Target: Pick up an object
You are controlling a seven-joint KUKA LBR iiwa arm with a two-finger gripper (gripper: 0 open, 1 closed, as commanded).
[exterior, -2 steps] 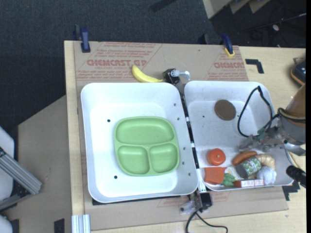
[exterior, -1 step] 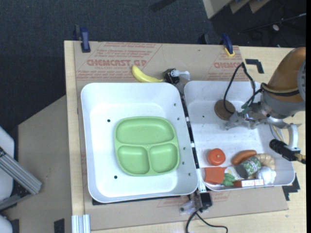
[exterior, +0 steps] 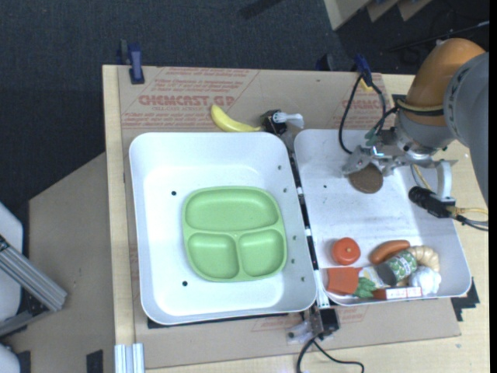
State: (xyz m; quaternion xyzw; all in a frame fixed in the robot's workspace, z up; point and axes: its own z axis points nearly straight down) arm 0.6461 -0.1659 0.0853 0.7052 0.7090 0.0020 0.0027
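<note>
In the right bin [exterior: 326, 208], near its far end, the tool [exterior: 371, 162] is hanging over a brown rounded object [exterior: 366, 180], apparently touching or just above it; whether the tool is released or clenched I cannot tell, since the wrist is hiding that part. The other candidates are lying clustered at the near end of the same bin: a red tomato-like ball [exterior: 346, 250], a sausage [exterior: 390, 249], an orange-red block [exterior: 342, 280] and a small heap of mixed toy food [exterior: 408, 272]. The left bin [exterior: 155, 231] is carrying a green divided plate [exterior: 233, 232], and a banana [exterior: 231, 120] is lying on the desk [exterior: 186, 92] beyond it. Judging by the pose, the brown piece is being targeted. To do this well, the tool should be centring over the piece's narrow width, descending squarely, closing firmly, then lifting straight up while keeping clear of the bin wall
</note>
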